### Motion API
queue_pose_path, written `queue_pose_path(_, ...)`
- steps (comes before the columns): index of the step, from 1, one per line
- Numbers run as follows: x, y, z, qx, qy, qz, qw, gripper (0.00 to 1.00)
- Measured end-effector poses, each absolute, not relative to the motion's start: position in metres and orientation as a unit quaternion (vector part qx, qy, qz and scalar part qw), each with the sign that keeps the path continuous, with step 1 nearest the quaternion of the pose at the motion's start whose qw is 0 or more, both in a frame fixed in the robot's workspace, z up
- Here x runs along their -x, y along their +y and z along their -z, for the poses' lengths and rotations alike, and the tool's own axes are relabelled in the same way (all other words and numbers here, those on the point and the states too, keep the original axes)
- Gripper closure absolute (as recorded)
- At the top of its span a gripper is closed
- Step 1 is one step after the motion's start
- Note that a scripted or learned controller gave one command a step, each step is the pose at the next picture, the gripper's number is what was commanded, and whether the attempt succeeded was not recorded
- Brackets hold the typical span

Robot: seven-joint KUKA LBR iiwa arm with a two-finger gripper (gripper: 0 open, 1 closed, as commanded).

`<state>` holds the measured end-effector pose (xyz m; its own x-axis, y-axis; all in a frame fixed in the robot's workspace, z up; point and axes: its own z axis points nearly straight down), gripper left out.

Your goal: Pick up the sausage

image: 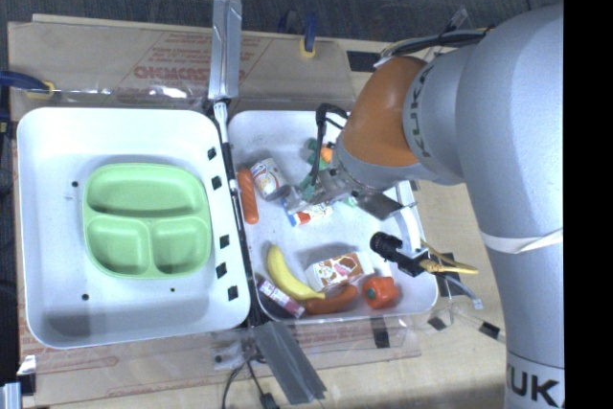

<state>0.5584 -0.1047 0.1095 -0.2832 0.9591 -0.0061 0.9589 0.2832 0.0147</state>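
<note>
1. The grey KUKA arm (pixel 498 158) reaches in from the right, its orange band (pixel 383 115) over the right bin (pixel 278 124).
2. The left bin (pixel 48 206) holds a green divided tray (pixel 148 217).
3. The gripper (pixel 321 182) sits low in the right bin's middle, hidden by the wrist; whether it is released or clenched I cannot tell.
4. A banana (pixel 284 275) lies along the bin's front left.
5. The sausage (pixel 248 194) lies against the bin's left wall, apart from the gripper.
6. A small can (pixel 265 178) lies just beside the sausage.
7. A red pepper (pixel 380 291), possibly a tomato, rests in the front right corner.
</note>
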Motion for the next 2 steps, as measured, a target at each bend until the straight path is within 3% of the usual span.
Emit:
queue_pose_path(1, -0.615, -0.103, -0.092, -0.626, 0.780, 0.0005, -0.001, 1.00)
queue_pose_path(2, -0.636, -0.060, -0.193, -0.588, 0.809, 0.0001, 0.000, 1.00)
